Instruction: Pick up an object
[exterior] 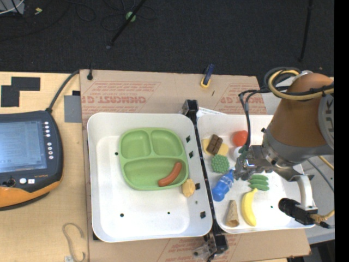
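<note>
One gripper hangs, perhaps touching, over the green toy

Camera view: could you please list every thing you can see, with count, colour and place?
bins: 2, white, side by side on bench
divided plate: 1, green, left bin
sausage: 1, red, on plate
yellow piece: 1, left bin, beside plate
banana: 1, yellow, right bin
bottle: 1, blue, right bin
tomato: 1, red, right bin
cone: 1, tan, right bin
tablet: 1, orange-black, far left
arm: 1, grey-orange, over right bin
gripper: 1, dark, over right bin
</note>
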You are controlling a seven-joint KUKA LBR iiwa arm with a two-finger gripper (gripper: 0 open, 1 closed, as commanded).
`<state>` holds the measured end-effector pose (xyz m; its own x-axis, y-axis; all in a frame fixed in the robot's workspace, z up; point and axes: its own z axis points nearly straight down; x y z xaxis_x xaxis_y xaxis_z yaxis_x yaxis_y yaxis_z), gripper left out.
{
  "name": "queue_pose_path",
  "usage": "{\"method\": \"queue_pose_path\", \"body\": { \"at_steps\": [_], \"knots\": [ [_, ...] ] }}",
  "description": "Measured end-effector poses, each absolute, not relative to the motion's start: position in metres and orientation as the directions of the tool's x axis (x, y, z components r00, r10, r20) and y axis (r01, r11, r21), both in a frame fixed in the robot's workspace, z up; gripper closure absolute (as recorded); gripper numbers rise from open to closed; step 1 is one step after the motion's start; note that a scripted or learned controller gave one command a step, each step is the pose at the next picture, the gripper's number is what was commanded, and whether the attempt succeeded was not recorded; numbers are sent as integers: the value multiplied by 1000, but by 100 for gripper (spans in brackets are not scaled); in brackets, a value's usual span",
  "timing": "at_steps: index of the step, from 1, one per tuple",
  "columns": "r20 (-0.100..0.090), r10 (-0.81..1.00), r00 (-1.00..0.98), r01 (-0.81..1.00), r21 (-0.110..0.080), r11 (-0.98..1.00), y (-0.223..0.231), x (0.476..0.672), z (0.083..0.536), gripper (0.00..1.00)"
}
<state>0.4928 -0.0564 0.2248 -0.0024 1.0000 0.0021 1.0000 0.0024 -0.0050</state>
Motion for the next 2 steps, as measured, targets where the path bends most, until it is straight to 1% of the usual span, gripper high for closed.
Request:
{"method": "queue_pose_path", "body": {
  "at_steps": [1, 2],
  "knots": [
    [0, 1000, 1, 1000, -3, -1, -68, 499, 235, 100],
    [1, 1000, -2, 1000, -3, 2, -57, 506, 234, 100]
  ]
}}
